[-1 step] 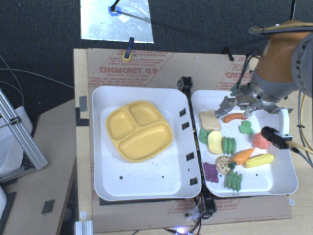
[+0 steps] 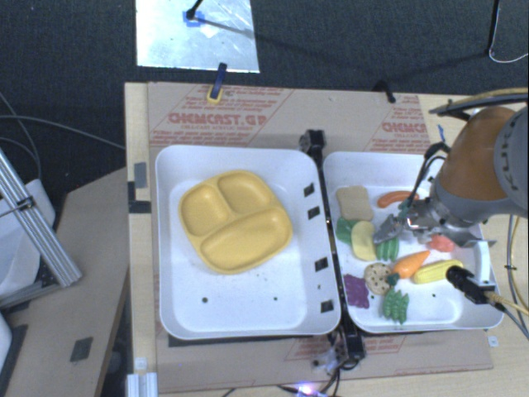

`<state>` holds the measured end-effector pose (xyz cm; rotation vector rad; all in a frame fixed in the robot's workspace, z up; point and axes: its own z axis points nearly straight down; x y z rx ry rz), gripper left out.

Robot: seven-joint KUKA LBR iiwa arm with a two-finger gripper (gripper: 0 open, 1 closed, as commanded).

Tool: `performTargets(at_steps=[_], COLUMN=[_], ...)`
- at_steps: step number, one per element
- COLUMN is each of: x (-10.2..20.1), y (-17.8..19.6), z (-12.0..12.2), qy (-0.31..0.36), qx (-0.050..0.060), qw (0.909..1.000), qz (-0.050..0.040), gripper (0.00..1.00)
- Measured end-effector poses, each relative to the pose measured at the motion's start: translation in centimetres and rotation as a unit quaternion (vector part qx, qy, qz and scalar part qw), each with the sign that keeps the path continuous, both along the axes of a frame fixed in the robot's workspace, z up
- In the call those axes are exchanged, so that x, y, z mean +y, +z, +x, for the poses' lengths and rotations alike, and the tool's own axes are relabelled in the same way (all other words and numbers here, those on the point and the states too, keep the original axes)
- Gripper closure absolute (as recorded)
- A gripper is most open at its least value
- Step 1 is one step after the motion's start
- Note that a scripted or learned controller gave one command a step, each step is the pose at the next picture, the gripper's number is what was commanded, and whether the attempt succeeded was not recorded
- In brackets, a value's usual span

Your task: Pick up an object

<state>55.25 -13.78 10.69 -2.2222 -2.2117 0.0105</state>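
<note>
Two shallow white bins are seen side by side on the bench: the left bin (image 2: 169, 246) and the right bin (image 2: 364, 160). One yellow divided plate (image 2: 235, 220), with three compartments, is seen lying in the left bin, near its middle.

Nine small toy foods can be counted in the right bin: one tan bread slice (image 2: 353, 202), one orange sausage (image 2: 393, 197), one yellow-green piece (image 2: 364, 240), one green pepper (image 2: 342, 230) just left of it, one carrot (image 2: 411, 263), one yellow banana (image 2: 434, 273), one cookie (image 2: 378, 278), one purple piece (image 2: 356, 290) and one green bean pod (image 2: 396, 305). A pink piece (image 2: 441, 242) is partly hidden under the arm.

The one gripper (image 2: 395, 228) is held low over the middle of the right bin, just above the carrot and beside the yellow-green piece. How far the claw is open cannot be told, and nothing can be made out in its hold.
</note>
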Motion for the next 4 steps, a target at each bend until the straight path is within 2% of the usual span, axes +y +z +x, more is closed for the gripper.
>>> performTargets(at_steps=[1,2,3,4], x=[-0.2,-2.5,-0.5,-0.6], y=[2.6,5.1,-2.6,-1.2], z=[1.5,5.8,0.0,0.3], qy=[0.004,0.005,0.002,0.003], qx=[-0.006,-0.009,-0.002,-0.006], qw=[1.0000,0.9999,1.0000,1.0000], qz=[-0.0003,-0.0014,0.0014,0.0000], gripper=[0.00,0.00,0.00,1.00])
